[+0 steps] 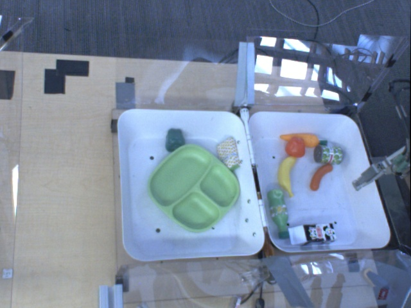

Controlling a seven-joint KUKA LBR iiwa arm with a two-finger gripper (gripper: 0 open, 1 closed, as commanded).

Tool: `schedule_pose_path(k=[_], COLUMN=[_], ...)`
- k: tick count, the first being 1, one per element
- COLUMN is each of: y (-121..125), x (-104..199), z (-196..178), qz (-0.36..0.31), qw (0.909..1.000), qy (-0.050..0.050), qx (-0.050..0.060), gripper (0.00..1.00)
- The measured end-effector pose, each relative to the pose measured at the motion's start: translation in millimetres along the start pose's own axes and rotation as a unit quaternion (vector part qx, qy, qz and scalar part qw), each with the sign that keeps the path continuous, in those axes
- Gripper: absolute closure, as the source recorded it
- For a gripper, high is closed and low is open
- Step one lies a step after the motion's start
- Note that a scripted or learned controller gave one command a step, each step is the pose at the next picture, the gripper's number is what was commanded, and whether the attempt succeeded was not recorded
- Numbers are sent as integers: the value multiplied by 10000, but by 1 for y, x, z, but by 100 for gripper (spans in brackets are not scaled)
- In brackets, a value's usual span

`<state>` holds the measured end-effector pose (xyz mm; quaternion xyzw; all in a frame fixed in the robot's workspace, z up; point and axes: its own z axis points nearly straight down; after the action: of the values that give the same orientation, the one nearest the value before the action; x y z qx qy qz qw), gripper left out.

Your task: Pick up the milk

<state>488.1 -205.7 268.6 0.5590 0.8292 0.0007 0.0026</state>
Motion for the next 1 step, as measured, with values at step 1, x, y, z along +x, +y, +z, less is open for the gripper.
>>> schedule_pose_path(k=[1], y=[18], x=[44], z=[131], qz=[-1356], qw=[9908], qy=[8], qx=[-1], gripper=[0])
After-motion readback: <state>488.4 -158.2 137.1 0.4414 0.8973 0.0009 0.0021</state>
